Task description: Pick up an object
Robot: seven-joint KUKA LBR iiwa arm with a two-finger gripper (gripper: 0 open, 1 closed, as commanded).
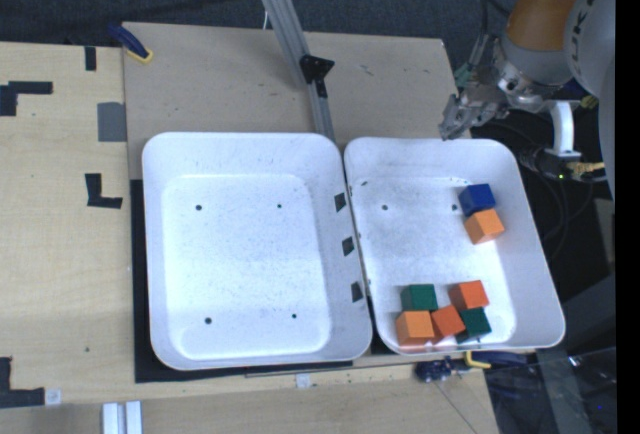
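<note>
The right bin holds several small blocks. A blue block and an orange block lie near its right wall. At its front a green block, an orange block, an orange block, a reddish-orange block and a dark green block cluster together. My gripper hangs at the bin's back right corner, just over the rim, apart from every block. Nothing shows between its fingers.
The left bin sits beside the right one. A slanted metal pole crosses the bench behind the bins. Black tape marks lie on the wooden bench at left. The arm's orange band is at upper right.
</note>
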